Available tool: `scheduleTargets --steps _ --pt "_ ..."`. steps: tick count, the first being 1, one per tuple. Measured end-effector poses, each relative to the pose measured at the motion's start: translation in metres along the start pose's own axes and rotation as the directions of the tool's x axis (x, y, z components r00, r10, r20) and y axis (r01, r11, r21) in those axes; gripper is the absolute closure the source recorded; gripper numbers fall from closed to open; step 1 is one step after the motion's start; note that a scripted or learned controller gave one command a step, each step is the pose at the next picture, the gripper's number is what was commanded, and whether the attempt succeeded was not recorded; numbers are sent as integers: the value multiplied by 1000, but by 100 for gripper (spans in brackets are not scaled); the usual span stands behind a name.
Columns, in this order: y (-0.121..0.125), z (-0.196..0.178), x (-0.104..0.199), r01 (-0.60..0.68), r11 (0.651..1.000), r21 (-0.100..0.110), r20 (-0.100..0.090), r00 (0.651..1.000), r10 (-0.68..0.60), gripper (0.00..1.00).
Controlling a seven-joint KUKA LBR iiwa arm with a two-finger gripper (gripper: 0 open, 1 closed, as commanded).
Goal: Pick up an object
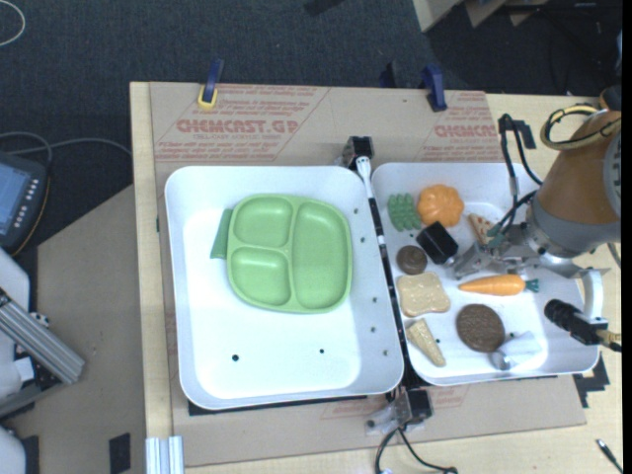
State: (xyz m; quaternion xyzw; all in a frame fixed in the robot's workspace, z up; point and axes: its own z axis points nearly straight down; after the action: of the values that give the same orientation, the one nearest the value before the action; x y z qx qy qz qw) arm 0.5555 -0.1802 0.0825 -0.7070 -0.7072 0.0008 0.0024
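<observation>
You are looking at 2 white bins, green divided plate [290, 253] lying in the left bin [197, 344], arm reaching in at right, gripper [486, 257] hovering just above the carrot [491, 285] in the right bin [563, 358], grip state impossible to tell, orange [439, 205] sitting above it.

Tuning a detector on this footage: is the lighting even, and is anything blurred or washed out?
Camera view: lighting is soft and even, with only faint shadows under the green divided plate; the left bin floor is bright, near washed out; small items like the toy carrot and bread slice look slightly soft; the gripper area is cluttered and hard to resolve.
</observation>
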Motion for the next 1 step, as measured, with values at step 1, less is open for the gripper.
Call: scheduleTargets --steps 1 --pt "1 -13 -1 -1 1000 -6 3 1000 1 100"
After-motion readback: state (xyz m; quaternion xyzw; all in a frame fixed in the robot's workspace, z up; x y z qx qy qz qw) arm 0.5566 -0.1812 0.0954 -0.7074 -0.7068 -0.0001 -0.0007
